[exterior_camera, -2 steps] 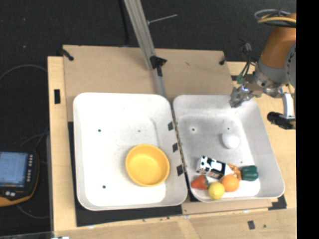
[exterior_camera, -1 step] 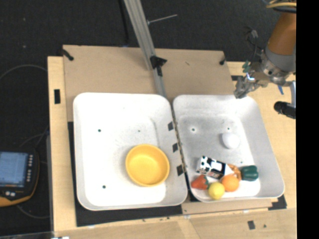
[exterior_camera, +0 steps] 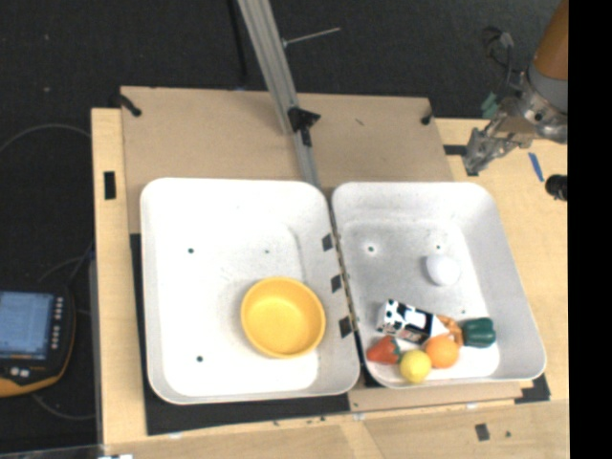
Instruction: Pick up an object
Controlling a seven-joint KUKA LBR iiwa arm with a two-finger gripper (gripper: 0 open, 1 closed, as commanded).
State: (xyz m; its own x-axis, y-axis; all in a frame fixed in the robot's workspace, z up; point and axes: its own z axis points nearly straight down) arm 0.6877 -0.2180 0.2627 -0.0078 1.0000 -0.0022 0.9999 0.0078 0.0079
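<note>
Gripper (exterior_camera: 483, 151) hanging beyond the right bin's (exterior_camera: 478, 208) far corner, over bare bench, grip state impossible to tell. Well off toward the left bin (exterior_camera: 191, 218): yellow bowl (exterior_camera: 282, 316), probably light, rigid, best pinched at the rim. Nearer, in the right bin: white ball (exterior_camera: 442, 270), black-and-white toy (exterior_camera: 406, 320), orange fruit (exterior_camera: 442, 352), green piece (exterior_camera: 478, 332), red piece (exterior_camera: 382, 351), yellow ball (exterior_camera: 415, 366).

Probably a lab: teach pendant (exterior_camera: 33, 340), bench (exterior_camera: 287, 127).
</note>
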